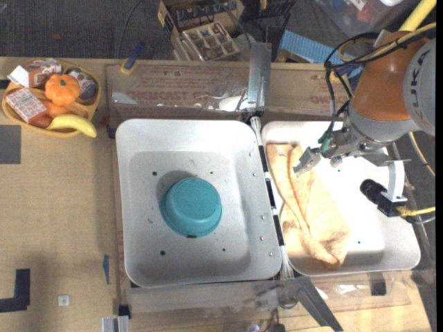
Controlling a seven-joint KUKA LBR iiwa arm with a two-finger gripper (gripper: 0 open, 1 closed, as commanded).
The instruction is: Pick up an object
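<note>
From above, your gripper hangs over the top end of the towel in the right bin; whether it has hold of anything you cannot tell. To grasp well, come straight down onto a raised fold near that end, not the flat cloth. The bowl sits in the bin left of the towel. The arm's wrist hides the bin's upper right corner.

A bowl sits in the left bin; a towel lies in the right bin.
</note>
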